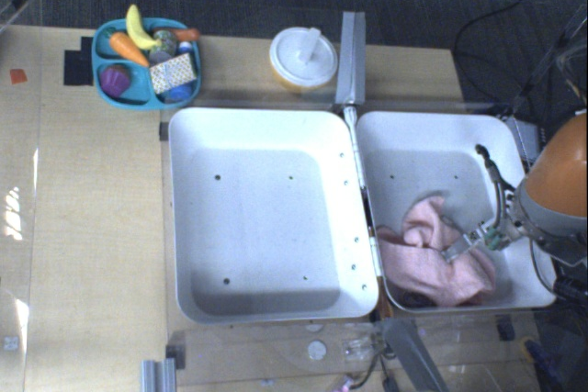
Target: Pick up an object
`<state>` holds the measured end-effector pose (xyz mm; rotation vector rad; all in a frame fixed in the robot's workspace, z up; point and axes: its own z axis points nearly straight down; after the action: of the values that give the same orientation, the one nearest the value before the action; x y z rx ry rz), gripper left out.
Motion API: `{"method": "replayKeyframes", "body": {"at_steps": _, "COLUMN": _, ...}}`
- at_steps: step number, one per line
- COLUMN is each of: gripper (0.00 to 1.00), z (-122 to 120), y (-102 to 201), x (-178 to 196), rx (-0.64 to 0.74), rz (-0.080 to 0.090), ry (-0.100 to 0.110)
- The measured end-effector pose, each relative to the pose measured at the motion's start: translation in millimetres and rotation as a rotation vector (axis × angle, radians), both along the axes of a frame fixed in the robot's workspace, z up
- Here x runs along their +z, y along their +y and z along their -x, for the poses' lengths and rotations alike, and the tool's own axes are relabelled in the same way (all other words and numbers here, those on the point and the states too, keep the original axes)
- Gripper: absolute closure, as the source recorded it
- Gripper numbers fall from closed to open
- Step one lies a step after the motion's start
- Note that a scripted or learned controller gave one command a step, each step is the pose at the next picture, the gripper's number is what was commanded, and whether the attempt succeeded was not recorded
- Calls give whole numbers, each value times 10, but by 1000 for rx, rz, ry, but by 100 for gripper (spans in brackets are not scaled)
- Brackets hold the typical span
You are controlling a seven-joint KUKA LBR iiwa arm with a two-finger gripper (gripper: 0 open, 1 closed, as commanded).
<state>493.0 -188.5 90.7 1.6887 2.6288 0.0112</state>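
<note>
A crumpled pink cloth [432, 263] lies in the near part of the right bin [413, 151], against the bin's left wall. My gripper [457, 247] reaches in low from the right and its tip rests on the cloth's upper right folds. The orange band of the arm [559, 177] hangs over the bin's right edge. Cloth folds hide the gripper tip.
The left bin [262, 211] sits beside the right one, with a metal divider [351, 60] running back between them. Behind the bins stand a white lidded cup [303, 57] and a blue tray of toy food [145, 61]. Cables hang at the right.
</note>
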Motion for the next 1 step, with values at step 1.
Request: {"method": "replayKeyframes", "body": {"at_steps": 1, "gripper": 0, "z": -710, "y": 578, "x": -2, "rx": 150, "rz": 0, "ry": 2}}
